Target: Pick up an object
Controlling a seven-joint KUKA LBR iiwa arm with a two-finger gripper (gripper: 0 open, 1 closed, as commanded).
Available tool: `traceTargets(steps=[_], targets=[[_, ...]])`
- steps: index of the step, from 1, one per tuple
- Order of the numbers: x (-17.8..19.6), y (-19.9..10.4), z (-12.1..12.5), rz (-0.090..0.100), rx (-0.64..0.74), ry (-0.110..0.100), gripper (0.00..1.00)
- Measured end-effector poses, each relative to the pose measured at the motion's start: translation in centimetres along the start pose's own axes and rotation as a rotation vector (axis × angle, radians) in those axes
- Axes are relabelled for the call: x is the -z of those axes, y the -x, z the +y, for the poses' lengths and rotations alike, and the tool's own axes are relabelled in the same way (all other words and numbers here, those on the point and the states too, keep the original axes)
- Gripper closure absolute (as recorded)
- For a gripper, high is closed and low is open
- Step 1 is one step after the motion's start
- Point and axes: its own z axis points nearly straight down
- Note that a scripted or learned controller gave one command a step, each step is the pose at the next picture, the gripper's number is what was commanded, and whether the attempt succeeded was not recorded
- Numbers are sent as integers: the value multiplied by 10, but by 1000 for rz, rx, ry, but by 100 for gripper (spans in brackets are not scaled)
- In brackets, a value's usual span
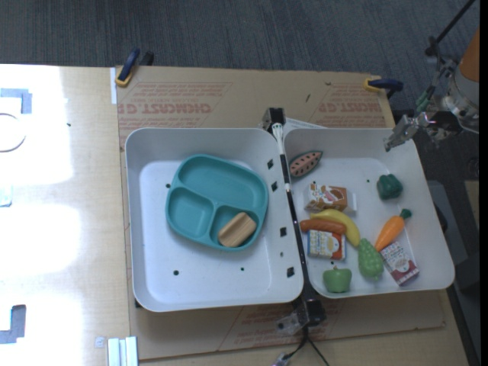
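You're at the approach: gripper [398, 137] hangs at the right bin's [427, 204] one o'clock corner, finger state unclear; descend next toward broccoli [390, 187].

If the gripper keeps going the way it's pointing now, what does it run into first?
The gripper points left and down over the right bin's upper right corner. It would probably meet the bin's bare floor short of the green broccoli; depth is unclear from this slanted view.
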Motion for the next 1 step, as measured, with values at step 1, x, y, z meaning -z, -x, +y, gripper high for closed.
traceTargets(steps=[1], targets=[[-137,6,-21,13,3,-4,0]])
